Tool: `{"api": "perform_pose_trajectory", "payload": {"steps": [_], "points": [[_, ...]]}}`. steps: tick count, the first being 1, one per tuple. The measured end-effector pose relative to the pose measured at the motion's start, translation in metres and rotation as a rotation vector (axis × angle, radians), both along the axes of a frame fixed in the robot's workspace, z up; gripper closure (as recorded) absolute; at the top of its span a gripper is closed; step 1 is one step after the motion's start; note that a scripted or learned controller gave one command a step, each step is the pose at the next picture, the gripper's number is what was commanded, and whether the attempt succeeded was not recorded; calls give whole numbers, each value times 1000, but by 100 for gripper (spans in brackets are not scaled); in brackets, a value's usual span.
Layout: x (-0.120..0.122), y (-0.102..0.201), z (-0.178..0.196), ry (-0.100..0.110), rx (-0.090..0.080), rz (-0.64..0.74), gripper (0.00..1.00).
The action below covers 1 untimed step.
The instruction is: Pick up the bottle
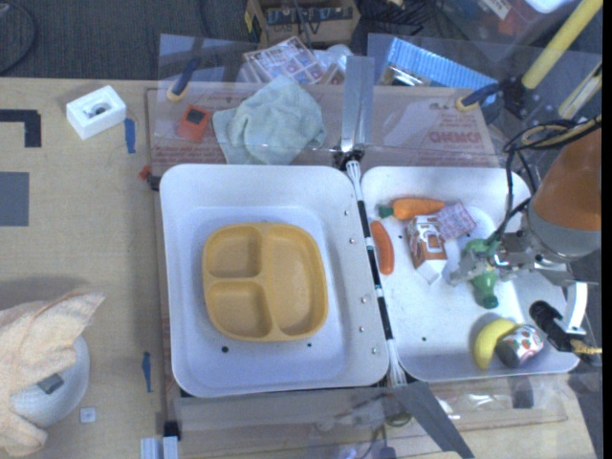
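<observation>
My claw (478, 264) sits over the small green bottle (486, 288) in the smooth white bin (430, 352); whether it pinches, I cannot tell.

Left bin (182, 256) has a yellow divided plate (265, 281) sitting in the middle. Right bin (421, 342) has 2 carrots (418, 207) near the top left, a red/white snack packet (427, 242) just beside them, plus a lemon (489, 341) touching a small can (521, 346) at the front. Green cloth (271, 120) behind the bins, yellow towel (43, 325) far left, white box (96, 111) top left.
</observation>
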<state>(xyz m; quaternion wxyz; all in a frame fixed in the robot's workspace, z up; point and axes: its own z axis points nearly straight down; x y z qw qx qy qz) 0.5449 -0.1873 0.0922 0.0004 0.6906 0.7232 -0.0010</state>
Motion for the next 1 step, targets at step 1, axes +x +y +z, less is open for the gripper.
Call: {"api": "perform_pose_trajectory", "payload": {"steps": [1], "points": [[0, -3, 7, 0, -3, -7, 100]]}}
